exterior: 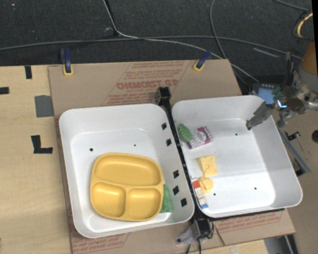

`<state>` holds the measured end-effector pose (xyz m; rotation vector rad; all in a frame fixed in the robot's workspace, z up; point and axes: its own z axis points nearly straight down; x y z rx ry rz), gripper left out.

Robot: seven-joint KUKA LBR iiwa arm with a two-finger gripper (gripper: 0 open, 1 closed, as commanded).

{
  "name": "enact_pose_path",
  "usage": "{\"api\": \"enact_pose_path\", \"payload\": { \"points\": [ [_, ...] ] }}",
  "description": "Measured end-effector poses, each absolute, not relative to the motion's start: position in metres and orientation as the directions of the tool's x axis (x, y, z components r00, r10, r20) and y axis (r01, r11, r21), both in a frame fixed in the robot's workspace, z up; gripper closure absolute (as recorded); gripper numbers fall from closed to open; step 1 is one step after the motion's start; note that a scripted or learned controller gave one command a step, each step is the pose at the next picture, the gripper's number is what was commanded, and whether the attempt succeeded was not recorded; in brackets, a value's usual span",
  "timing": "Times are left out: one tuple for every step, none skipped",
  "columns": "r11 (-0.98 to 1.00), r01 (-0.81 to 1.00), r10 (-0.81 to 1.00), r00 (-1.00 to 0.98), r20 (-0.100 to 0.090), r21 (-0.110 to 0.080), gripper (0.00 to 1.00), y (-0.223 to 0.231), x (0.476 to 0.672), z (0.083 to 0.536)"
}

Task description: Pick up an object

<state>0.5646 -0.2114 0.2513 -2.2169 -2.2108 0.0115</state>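
The right bin (272,158) holds a small green and purple packet (196,136) near its back left. A flat yellow square piece (207,165) lies toward the middle left. A small yellow and red item (202,189) rests against the left wall. My gripper (260,116) hangs over the back right corner of this bin, above its rim and well apart from all of these objects. Nothing shows in its grasp. In the left bin (76,131) lies a yellow divided plate (126,186), with a green object (166,199) tucked against its right edge.
Both bins sit on a cardboard sheet (144,81) clamped at the back. Black cables (140,37) run across the dark area behind. The arm's wrist and blue fitting (269,93) stand just past the right bin's right rim.
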Motion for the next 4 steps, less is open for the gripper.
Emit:
{"api": "enact_pose_path", "payload": {
  "points": [
    [0.001, 1.000, 1.000, -0.001, 0.000, -0.001, 0.00, -0.211, 0.567, 0.258],
    [0.000, 1.000, 1.000, 0.000, 0.000, -0.006, 0.00, -0.214, 0.564, 0.214],
    [0.002, 1.000, 1.000, -0.002, 0.001, -0.006, 0.00, -0.210, 0.573, 0.159],
    [0.002, 1.000, 1.000, -0.002, 0.001, -0.007, 0.00, -0.208, 0.574, 0.094]
  ]
}}
